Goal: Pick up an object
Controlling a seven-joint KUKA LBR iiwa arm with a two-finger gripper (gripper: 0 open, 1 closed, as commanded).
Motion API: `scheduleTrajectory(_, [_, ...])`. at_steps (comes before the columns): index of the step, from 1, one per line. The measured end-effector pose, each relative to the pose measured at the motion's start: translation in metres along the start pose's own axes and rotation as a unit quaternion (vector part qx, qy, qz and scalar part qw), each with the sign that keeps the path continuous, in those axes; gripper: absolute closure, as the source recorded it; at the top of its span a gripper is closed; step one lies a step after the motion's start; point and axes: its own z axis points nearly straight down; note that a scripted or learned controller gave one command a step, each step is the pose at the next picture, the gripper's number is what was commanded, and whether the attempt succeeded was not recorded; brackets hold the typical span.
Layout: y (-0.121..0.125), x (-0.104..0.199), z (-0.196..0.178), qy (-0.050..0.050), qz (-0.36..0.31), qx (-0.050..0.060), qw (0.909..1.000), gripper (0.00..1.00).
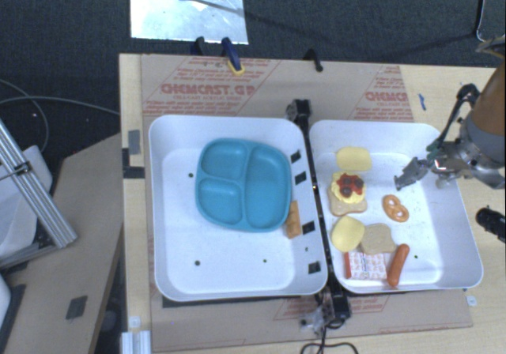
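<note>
Just inside the right edge of the right bin (474, 265), the jaws (413, 175) hang low over the white floor, dark and blurred, so whether they are spread or pressed together cannot be told; nothing is seen between them. Nearest to them, just below and slightly left, lies a small pretzel (395, 208). Farther left sits a slice of toast with a red topping (349, 191), and above that a yellow piece (353, 159). Lower left of the jaws are a second yellow piece (347, 233), a tan bread slice (378, 239), a sausage (398, 263) and a red-and-white packet (364, 266) whose print is too small to read. These things crowd the left half of the bin; the floor directly under the jaws is bare.

Well to the left of the jaws, past the dividing wall, the left bin (170, 265) holds a blue divided plate (243, 185) with a small orange-brown piece (293, 220) at its lower right edge. Cardboard (379, 92) on the desk (87, 186) under both bins carries red lettering that seems to read "CHEMCAST GP", seen upside down.
</note>
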Motion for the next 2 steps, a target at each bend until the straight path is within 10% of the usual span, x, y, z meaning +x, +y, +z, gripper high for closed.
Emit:
scheduleTrajectory(1, [0.015, 0.0, 0.12, 0.0, 0.001, 0.0, 1.0, 0.0])
scheduleTrajectory(2, [0.017, -0.001, 0.103, -0.001, 0.001, -0.002, 1.0, 1.0])
